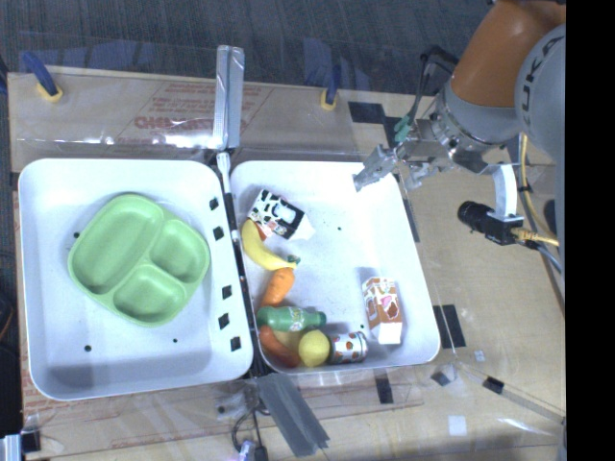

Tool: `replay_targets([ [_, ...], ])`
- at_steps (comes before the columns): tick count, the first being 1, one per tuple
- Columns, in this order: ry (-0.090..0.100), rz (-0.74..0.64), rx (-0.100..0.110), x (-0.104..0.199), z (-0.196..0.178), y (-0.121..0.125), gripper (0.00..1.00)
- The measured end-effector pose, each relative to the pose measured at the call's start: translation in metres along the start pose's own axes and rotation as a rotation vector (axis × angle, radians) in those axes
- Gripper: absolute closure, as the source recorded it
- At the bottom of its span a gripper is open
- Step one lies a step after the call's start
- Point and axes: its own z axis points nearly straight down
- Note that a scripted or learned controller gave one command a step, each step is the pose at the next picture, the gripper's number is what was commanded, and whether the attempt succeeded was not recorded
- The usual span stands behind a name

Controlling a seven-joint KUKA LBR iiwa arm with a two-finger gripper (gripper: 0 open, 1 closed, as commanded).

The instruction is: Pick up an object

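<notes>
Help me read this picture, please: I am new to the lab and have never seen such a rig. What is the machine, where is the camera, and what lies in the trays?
The camera is fixed above a bench, looking down at a slant. The grey machine with the orange band at the right is a robot arm. At its end is its gripper, the part that grasps; it hangs over the upper right corner of the right bin, and nothing shows between its fingers.

The left bin holds a green divided plate. The right bin holds a black-and-white carton, a banana, a carrot, a green bottle, a lemon, a small can and a juice carton.
</notes>
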Motion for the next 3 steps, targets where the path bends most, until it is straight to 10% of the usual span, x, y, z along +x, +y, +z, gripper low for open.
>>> replay_targets([
  [1,0.000,-0.187,0.000,0.031,0.117,0.009,0.00],
  [3,-0.015,-0.277,-0.032,0.067,0.160,0.064,0.00],
])
